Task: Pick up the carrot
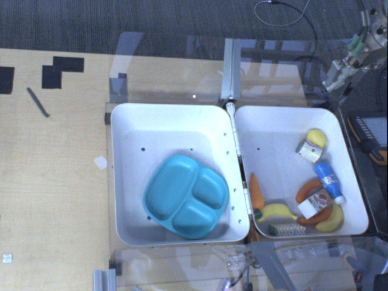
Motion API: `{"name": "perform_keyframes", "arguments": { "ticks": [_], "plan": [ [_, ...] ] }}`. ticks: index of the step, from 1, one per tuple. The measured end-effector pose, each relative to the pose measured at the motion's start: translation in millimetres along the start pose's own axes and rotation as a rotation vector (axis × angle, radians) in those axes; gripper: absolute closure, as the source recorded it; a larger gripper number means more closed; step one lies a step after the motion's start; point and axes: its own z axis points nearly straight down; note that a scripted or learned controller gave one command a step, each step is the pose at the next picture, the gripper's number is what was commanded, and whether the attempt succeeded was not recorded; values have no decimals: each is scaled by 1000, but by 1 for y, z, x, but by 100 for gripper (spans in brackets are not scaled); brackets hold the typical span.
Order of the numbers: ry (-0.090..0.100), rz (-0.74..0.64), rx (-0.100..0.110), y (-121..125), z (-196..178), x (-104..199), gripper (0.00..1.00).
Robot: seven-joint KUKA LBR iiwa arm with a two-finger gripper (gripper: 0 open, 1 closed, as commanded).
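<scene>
The carrot [256,191] is lying in the right bin [276,129], pressed along that bin's left wall, right beside the divider it shares with the left bin [157,123]. Its long axis is running roughly up and down the view, with the narrower end pointing toward the top. Its lower end is touching or nearly touching a banana [277,211], and a dark comb-like item [287,229] is sitting just below that.

The tool [348,62] is hanging at the upper right, beyond the far corner of the right bin and well apart from the carrot. Whether it is wide or narrow I cannot tell from here.

So the carrot is lying down and to the left of the tool, diagonally across the right bin. The approach probably calls for closing across the carrot's short width; the bin wall alongside is leaving little room on that side.
</scene>
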Motion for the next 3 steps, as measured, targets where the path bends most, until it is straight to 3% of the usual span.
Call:
{"name": "perform_keyframes", "arguments": {
  "ticks": [1,2,3],
  "plan": [
    [-2,-8,-1,2,-10,1,100],
    [3,532,5,27,10,18,100],
    [1,523,6,28,1,19,100]
  ]
}}
